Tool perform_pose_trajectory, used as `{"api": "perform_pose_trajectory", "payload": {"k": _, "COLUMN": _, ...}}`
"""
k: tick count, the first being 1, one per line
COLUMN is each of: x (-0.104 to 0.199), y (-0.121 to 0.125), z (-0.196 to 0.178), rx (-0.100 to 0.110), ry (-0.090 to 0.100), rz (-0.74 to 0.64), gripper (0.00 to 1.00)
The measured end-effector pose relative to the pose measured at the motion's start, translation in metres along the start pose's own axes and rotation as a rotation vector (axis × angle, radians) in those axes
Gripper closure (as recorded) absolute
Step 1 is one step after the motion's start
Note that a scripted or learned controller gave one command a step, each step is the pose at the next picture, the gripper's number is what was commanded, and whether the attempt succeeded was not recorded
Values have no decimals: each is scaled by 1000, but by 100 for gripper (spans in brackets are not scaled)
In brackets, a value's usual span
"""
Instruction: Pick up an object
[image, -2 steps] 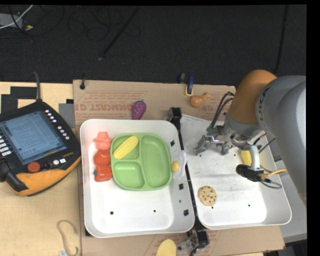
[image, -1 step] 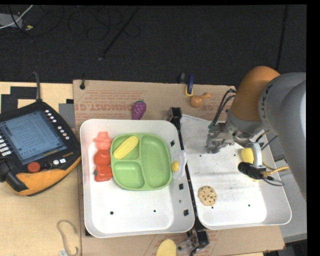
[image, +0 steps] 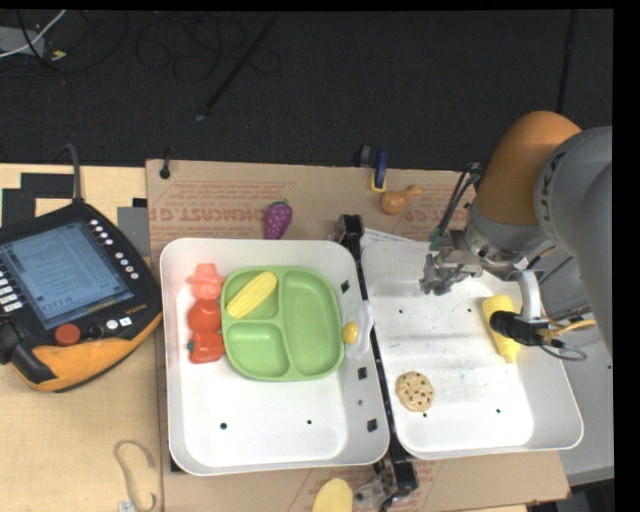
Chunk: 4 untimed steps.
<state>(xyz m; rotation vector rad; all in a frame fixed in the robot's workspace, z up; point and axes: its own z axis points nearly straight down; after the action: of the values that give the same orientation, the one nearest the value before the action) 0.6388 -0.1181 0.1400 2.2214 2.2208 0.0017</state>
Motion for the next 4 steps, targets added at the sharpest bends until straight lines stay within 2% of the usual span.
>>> {"api": "perform_pose_trajectory", "payload": {"k": 2, "x": -5, "y": 0, "z": -91, "rx": -3, "ry": -1, "rz": -1, "gripper": 100}}
{"api": "perform_pose_trajectory", "payload": {"k": 3, "x": 25, "y": -37, "z": -99, "rx": 5, "ry": 2, "rz": -2, "gripper": 100}}
{"api": "perform_pose_trajectory", "payload": {"k": 4, "x": 66, "y": -71, "z": -86, "rx": 8, "ry": 2, "rz": -1, "gripper": 100}}
